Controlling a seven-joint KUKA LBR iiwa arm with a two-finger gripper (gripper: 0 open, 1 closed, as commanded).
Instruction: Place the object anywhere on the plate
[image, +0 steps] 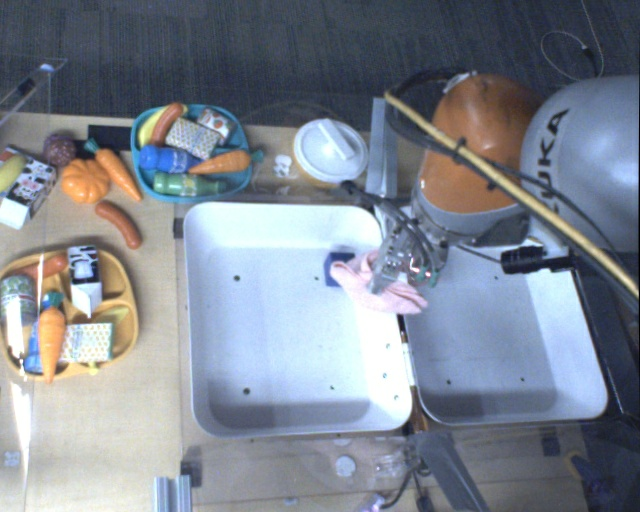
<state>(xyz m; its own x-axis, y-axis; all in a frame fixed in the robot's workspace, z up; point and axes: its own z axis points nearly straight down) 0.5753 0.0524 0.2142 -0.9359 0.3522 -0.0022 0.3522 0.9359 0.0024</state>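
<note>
Directly beneath the gripper (400, 262), a soft pink object (392, 292) lies draped at the right edge of the left bin (260, 400), with its lower end spilling toward the rim shared with the right bin (520, 390). A small blue piece (338, 268) sits just to the tool's left, touching or tucked under the pink one. The tool's lower end is buried against the pink material, so it cannot be told whether it is apart, together or clamped on anything, and that doubt is the first risk: if the hold is only on a loose fold, the limp object would likely slide free as soon as it is lifted. The likeliest target, a yellow plate (125, 300), stands well away to the tool's left, beyond the far wall of the left bin, and it already carries several toy foods. A long carry over that wall gives a weak hold plenty of chance to fail, and a dangling tail could snag on the rim. Once there, the crowded plate leaves little bare surface, so the object could settle half off the edge or knock a toy over. A blue bowl (143, 140) of toys and a white round lid (330, 150), both up and to the tool's left, might also be mistaken for the target.
</note>
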